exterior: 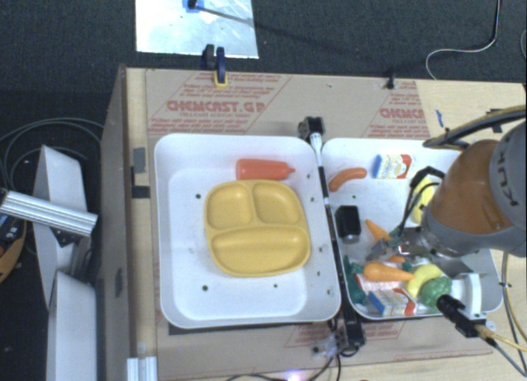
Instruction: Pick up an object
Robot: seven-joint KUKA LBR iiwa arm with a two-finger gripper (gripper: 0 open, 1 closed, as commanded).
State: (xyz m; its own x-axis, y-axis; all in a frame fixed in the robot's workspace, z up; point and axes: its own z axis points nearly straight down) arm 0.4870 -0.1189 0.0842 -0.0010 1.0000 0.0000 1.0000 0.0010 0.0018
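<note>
The right bin [366, 198] holds a pile of toy food at its near end: an orange carrot [387, 272], a yellow lemon [424, 274], a green piece [437, 288] and a red and white packet [385, 298]. A smaller orange piece [375, 229] lies just behind them. My gripper [392, 246] hangs low over this pile, right by the small orange piece and above the carrot. The grey arm with its orange band [465, 190] covers the bin's right side.
Farther back in the right bin lie a black block [347, 221], a brown sausage [347, 177] and a small blue, white and red carton [391, 165]. The left bin [169, 206] holds a yellow divided plate [255, 227] and a red-orange hot dog [263, 169].
</note>
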